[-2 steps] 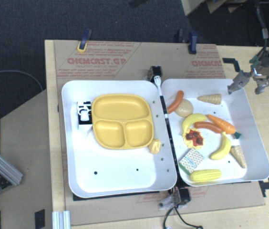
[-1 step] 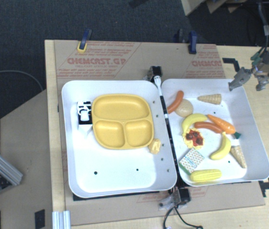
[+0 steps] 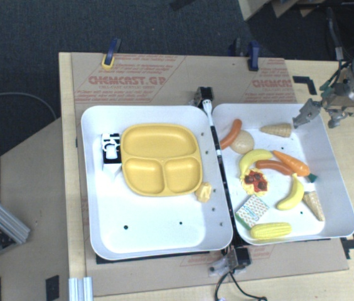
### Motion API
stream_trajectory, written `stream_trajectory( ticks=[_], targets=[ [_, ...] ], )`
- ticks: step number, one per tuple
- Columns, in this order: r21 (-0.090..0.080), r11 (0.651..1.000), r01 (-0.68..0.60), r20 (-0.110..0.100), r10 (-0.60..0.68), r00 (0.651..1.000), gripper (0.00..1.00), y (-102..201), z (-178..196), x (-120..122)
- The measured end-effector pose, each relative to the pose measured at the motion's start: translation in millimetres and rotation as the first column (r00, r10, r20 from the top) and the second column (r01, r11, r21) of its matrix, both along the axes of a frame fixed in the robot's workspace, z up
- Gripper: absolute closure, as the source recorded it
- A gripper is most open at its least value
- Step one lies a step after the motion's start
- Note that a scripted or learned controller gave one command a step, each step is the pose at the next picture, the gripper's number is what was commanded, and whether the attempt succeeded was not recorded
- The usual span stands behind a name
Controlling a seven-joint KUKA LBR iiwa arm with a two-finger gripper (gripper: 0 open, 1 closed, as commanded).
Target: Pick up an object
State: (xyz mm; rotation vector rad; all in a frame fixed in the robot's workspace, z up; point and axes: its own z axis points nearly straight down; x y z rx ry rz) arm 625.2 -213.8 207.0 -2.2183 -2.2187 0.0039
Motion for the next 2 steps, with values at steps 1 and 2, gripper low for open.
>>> stream_trajectory(
  ticks=[1,2],
  targets=[
    [0.0,1.0,-0.002,0.0,0.002,1.0,0.0,-3,-55,9],
    [0.004,1.0,0.0,0.0,0.0,1.0,0.0,-5,-105,1]
  ],
)
